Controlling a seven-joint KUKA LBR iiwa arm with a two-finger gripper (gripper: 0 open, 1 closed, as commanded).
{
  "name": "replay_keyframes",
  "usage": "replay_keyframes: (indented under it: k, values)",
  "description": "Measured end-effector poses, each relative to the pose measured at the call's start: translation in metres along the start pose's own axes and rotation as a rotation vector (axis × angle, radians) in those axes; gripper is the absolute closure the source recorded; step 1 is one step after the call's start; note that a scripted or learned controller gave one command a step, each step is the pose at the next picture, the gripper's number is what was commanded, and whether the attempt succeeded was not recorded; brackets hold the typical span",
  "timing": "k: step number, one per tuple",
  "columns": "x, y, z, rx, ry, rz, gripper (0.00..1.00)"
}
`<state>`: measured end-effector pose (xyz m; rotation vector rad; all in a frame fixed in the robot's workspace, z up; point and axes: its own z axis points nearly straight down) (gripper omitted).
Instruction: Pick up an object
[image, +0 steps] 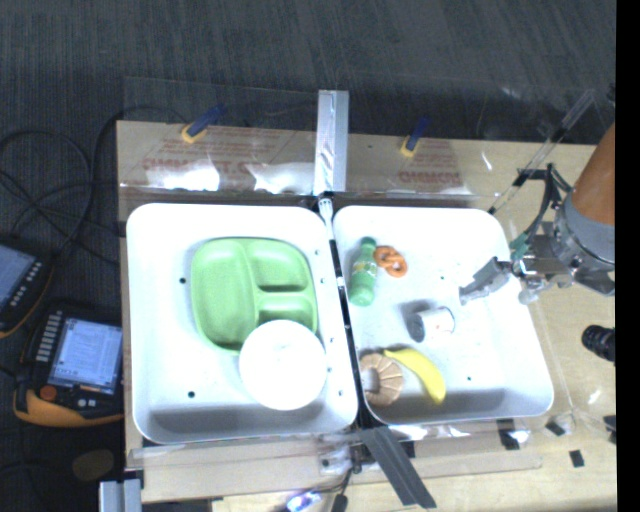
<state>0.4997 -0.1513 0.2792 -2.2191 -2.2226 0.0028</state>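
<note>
Grey tool (485, 281): seen in the camera view over the right part of the right bin (520, 395), raised above its floor and pointing left and slightly down. It touches none of the things, and nothing is visible in its grasp. Whether it is released or clenched cannot be told at this slant.
Arm (590, 225): reaches in from the right edge, with the orange band high at that edge and the grey wrist below it, over the bin's right rim. Thin cables run along its upper side.
White cup (431, 322): a short, pale cylinder lying on its side near the middle of the right bin. It is the thing nearest the tool, below and to the left of it, and apart from it.
Banana (422, 371): yellow and curved, at the lower middle of the right bin, just below the cup.
Brown round piece (383, 376): ridged like a shell, touching the banana's left end.
Green bottle (362, 279): by the right bin's left wall, lying along it.
Orange piece (392, 261): small and pretzel-shaped, just right of the bottle's upper end.
Left bin (160, 330): holds a green divided tray (240, 290) and a white round plate (283, 364), which overlaps the tray's lower right corner.
Bench (150, 150): light brown, bearing both bins side by side.
</note>
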Motion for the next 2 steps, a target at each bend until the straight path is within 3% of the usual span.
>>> replay_keyframes:
  k: [1,2]
  values:
    - [0.021,-0.013,0.17,0.004,0.002,0.289,0.0]
    - [0.032,0.037,0.189,-0.005,0.0,0.334,0.0]
